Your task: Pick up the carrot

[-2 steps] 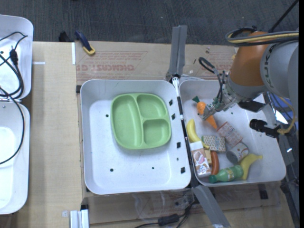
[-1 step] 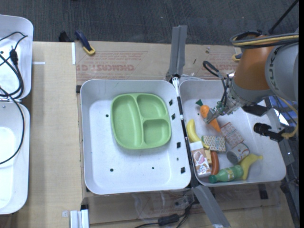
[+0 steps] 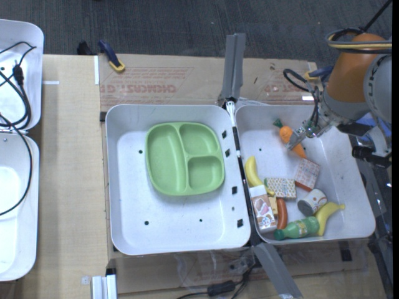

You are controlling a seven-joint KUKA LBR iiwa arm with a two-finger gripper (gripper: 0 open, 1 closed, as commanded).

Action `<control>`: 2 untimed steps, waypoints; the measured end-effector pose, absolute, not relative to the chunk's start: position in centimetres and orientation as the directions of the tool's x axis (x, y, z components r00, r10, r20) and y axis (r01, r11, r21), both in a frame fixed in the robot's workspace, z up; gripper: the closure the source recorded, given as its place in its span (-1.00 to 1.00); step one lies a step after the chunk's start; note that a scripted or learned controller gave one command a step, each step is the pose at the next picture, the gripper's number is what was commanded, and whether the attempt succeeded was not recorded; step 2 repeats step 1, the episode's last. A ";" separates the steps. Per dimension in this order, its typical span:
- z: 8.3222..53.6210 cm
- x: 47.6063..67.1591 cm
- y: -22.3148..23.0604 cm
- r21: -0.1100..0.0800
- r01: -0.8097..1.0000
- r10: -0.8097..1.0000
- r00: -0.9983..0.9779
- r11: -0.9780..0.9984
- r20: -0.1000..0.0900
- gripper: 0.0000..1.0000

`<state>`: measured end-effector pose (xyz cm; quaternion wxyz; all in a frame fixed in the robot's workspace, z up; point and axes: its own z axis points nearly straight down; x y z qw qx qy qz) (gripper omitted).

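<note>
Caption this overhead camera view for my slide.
Gripper at the carrot in the right bin; green plate left.

Bare floor in right bin upper part, toys crowding lower part

A flat sheet of brown cardboard lies on the bench at twelve o'clock from the left bin. It carries large reddish printed lettering, seen upside down from this camera and too faint to read with certainty. In the right bin, toward six o'clock, a small carton and two small boxes show printed patterns, but the print is too small and blurred to make out. No other words, numbers or signs can be read.
</note>
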<state>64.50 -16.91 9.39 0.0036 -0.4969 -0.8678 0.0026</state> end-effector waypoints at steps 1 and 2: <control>20.6 65.8 -9.3 -0.002 0.899 0.899 -0.439 0.439 0.000 1.00; 20.6 65.8 -9.3 -0.002 0.899 0.899 -0.439 0.439 0.000 1.00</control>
